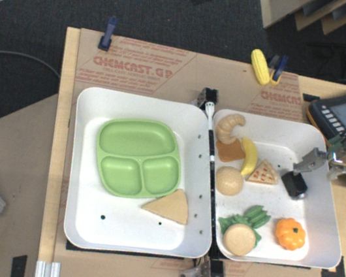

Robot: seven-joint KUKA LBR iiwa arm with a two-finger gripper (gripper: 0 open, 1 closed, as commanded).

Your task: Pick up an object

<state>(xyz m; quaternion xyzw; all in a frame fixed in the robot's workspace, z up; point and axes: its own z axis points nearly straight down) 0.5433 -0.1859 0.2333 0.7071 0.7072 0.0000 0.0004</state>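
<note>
The right bin [328,215] holds several toy foods. At its back left lie a croissant [231,125], a yellow banana [248,156] and a brown slab [229,151]. A pizza slice [262,173] and a pale round roll [229,181] sit near the middle. Along the front are green pea pods [248,217], a bun [239,239] and an orange pumpkin [290,233]. My gripper [305,166] reaches in from the right and hangs low over the bin's right part, just right of the pizza slice and apart from it. I see nothing held in it.
The left bin [84,152] holds a green divided plate [138,157] and a tan wedge [169,206] at its front right. A yellow clamp [260,66] and a blue clamp [107,32] sit on the cardboard behind the bins. A black handset [329,116] lies at the far right.
</note>
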